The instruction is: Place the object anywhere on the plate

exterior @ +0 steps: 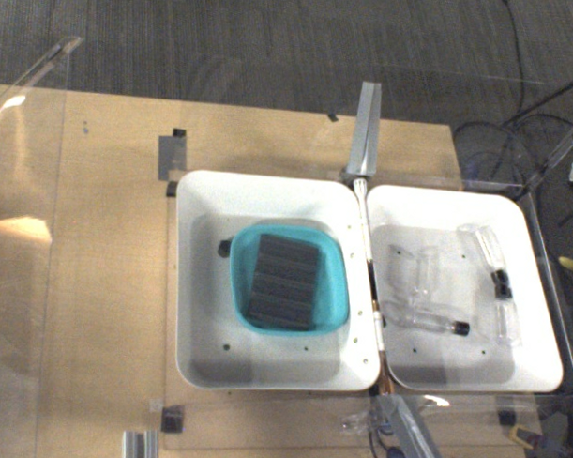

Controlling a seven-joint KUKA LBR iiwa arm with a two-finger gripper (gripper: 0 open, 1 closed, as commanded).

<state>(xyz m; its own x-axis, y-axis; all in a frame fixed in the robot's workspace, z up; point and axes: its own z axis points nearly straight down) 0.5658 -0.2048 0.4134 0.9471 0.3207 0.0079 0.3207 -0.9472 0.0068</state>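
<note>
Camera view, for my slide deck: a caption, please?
Dark ridged block resting on a teal plate in the left bin; clear tubes in the right.

Small dark item (225,248) half hidden behind teal plate (337,293) rim; clear pieces (424,273) in right bin (540,375) too faint to identify.

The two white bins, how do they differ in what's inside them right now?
The left bin holds a turquoise plate with a dark ribbed block lying on it; the right bin holds several clear tubes with dark caps, scattered loosely. The left bin's contents are opaque and strongly coloured; the right bin's are see-through and hard to make out. Both bins are shallow, white, round-cornered and sit side by side.
</note>
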